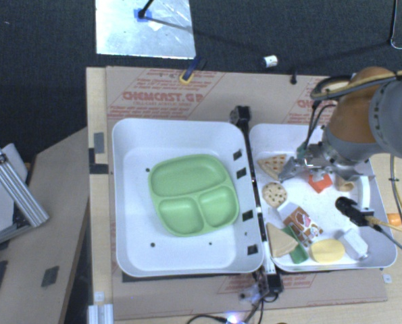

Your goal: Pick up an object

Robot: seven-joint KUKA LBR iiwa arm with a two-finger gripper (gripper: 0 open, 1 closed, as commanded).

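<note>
My gripper (300,165) hangs low over the upper middle of the right bin (376,248), on the grey arm that comes in from the right. A red-orange toy piece (320,181) lies just below and to the right of it. A tan waffle-like wedge (273,164) sits just to its left. Nearer the front are a round cookie (275,194), a brown printed packet (302,223), a tan sandwich triangle (280,240), a small green piece (298,254) and a yellow oval (328,250). I see nothing held.
The left bin (130,181) holds a light green divided plate (190,193). A black divider with clips (249,181) runs between the bins. A small tan item (346,183) and a white piece (355,243) lie at the right bin's right side.
</note>
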